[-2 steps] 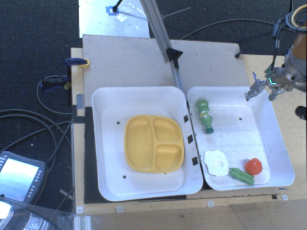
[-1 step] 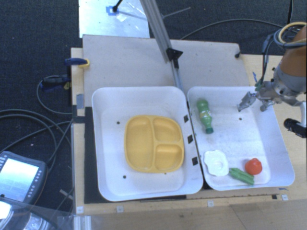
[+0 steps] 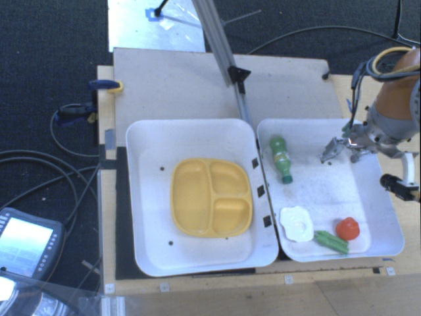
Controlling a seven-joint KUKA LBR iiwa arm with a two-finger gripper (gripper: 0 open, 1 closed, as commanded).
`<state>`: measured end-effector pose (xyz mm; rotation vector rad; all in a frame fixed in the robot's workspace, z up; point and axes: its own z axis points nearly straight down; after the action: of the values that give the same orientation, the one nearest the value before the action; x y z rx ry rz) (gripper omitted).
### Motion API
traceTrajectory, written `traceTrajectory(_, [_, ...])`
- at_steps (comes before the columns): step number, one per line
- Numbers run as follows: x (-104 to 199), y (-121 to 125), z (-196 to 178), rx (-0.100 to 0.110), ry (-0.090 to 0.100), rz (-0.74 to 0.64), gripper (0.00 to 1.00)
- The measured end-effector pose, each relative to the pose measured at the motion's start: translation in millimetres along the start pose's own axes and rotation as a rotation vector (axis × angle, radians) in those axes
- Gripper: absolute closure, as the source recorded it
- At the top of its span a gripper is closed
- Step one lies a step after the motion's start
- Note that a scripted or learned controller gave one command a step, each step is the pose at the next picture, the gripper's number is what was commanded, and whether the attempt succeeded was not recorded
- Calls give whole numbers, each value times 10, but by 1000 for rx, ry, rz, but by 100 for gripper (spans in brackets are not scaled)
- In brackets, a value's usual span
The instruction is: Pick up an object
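Note:
The right bin holds a green bottle lying near its left wall. A white fried-egg toy, a green pod-shaped piece and a red tomato lie along its front. My gripper hangs over the bin's back right part, to the right of the bottle and apart from it. Its fingers are open with nothing between them.
A yellow divided plate lies in the left bin. A slanted grey pole crosses the back of the bench and ends at the bins' shared wall. Cables and a teach pendant lie off the bench at left.

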<state>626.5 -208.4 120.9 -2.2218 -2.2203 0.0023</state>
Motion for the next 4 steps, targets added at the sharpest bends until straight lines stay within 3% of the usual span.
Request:
traceTrajectory(1, [2, 3, 313, -1, 0, 0, 0])
traceTrajectory(2, [-2, 22, 177, -7, -1, 0, 100])
traceTrajectory(4, [24, 171, -893, -11, -2, -9, 100])
